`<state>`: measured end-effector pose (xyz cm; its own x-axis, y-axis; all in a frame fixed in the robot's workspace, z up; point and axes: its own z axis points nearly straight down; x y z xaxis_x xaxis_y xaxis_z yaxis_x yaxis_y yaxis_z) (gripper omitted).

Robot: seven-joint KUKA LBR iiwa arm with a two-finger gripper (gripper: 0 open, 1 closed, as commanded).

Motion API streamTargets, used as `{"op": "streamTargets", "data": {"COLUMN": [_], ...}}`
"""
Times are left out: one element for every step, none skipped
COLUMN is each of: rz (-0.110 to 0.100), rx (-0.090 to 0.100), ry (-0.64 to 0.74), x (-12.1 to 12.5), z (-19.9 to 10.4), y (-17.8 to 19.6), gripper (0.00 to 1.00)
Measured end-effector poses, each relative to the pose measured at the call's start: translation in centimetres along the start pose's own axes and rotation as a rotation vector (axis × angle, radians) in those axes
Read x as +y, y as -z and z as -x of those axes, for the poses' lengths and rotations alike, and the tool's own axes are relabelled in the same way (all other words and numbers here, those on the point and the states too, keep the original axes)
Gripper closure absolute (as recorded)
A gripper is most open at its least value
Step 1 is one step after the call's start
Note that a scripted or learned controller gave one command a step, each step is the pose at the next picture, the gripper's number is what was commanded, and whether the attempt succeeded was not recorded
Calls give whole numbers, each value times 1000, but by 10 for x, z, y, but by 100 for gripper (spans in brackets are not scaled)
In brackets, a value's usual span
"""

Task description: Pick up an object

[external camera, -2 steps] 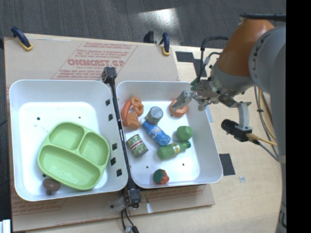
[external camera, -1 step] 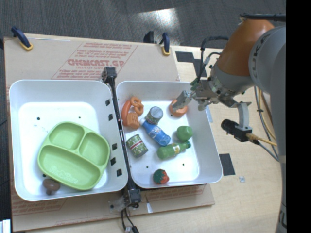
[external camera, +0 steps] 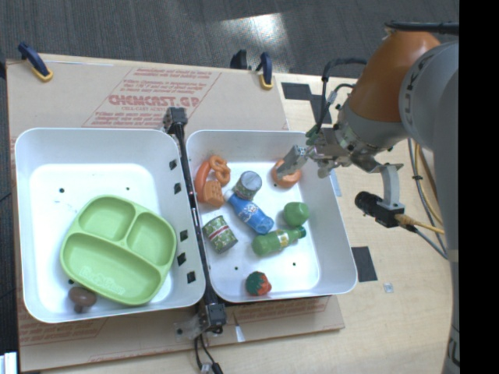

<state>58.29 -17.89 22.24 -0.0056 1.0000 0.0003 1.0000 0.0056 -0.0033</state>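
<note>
My gripper (external camera: 296, 160) hangs over the upper right part of the right bin (external camera: 331, 240), directly above a small orange toy (external camera: 286, 179) that lies by the bin's right wall. The toy sits just under the gripper's tip, and whether it is gripped is unclear. Lying in the same bin are an orange pretzel-shaped toy (external camera: 210, 178), a blue bottle (external camera: 249, 211) with a grey cap, a small can (external camera: 220, 234), a green bottle (external camera: 277, 241), a green round piece (external camera: 295, 213) and a red and green fruit (external camera: 258, 284).
The left bin (external camera: 39, 162) holds a green divided plate (external camera: 118, 248) and a small brown object (external camera: 80, 296) at its front corner. A black divider clip (external camera: 175, 119) marks where the bins meet. The arm's grey and orange body (external camera: 390, 84) fills the upper right.
</note>
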Motion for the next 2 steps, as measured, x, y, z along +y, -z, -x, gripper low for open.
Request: {"op": "streamTargets", "data": {"rz": [0, 0], "rx": [0, 0], "ry": [0, 0], "x": [0, 0], "z": [0, 0], "y": [0, 0], "gripper": [0, 0]}}
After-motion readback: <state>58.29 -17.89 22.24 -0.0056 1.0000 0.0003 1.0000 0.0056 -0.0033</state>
